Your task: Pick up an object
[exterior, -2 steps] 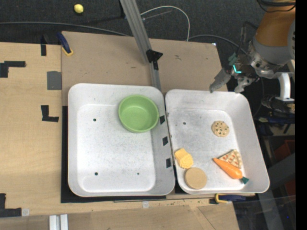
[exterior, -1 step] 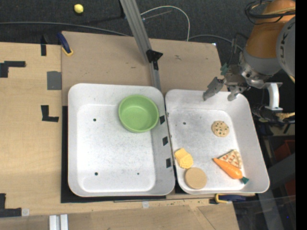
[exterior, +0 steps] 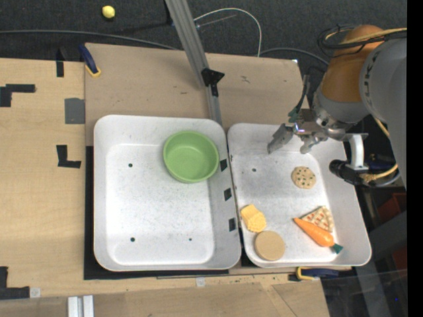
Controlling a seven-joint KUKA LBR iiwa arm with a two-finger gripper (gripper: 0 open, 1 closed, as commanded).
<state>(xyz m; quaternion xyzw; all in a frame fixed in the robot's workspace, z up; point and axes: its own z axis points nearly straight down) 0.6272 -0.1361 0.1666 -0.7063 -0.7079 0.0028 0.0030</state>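
I have the fingers point(exterior: 294, 139) hanging over the far end of the right bin point(exterior: 264, 137), spread apart with nothing between them. I judge they sit there because this bin carries nearly all the candidates, so a short drop toward me reaches any of them.

Nearest, just below the fingers and a little to their outer side, lies the cookie point(exterior: 303, 177), flat and alone with bare floor around it; that makes it the easiest thing to go for. Further on past the cookie, near the bin's front corner, a carrot point(exterior: 317, 232) lies against a pizza slice point(exterior: 320, 217), touching it, which would crowd a grasp. Toward the inner wall, also well below the fingers, a yellow cracker point(exterior: 252, 218) touches a round tan biscuit point(exterior: 269, 246).

The left bin point(exterior: 112, 197), across the divider from the fingers, holds a green bowl point(exterior: 190, 156) sitting upright near its far inner corner. Both bins rest on the table point(exterior: 39, 177).
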